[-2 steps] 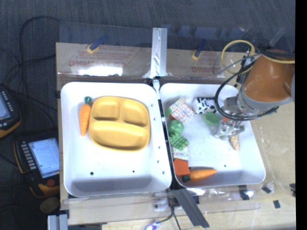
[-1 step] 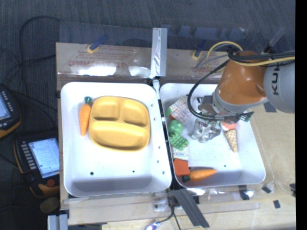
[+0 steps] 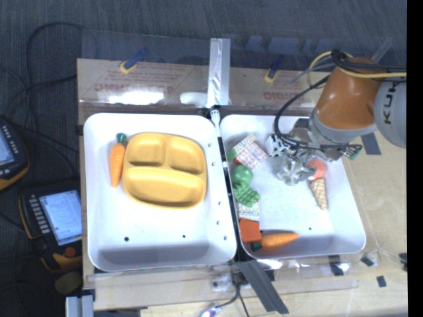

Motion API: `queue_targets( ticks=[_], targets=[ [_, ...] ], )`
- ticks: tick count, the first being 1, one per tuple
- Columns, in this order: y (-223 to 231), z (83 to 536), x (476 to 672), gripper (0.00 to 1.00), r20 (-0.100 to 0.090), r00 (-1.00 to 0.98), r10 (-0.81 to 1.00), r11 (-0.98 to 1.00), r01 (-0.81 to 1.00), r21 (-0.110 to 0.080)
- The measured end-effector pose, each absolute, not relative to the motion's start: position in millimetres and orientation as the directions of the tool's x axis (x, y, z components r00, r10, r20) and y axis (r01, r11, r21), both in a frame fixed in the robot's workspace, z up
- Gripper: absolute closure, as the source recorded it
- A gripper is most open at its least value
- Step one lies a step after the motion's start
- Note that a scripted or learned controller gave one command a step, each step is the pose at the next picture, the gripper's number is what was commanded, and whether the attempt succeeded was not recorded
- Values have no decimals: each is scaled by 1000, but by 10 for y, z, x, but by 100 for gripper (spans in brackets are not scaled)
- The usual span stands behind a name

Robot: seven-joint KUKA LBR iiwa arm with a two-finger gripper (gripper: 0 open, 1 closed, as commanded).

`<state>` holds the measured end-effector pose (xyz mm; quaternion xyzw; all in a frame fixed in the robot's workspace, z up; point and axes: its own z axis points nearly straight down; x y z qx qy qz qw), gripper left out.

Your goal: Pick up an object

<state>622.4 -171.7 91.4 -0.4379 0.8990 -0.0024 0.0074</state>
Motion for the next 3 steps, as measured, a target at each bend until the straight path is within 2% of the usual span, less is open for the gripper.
queue_targets(
  ticks=[1,2,3],
  targets=[
    [-2165,971,6147,100,-10,-394,-919,394,-919,-2],
    [-1316,919,5552,100,1,-85,-996,85,-996,-14],
    [-997,1331,5085,100,-2,-182,-983,182,-983,1]
  ],
)
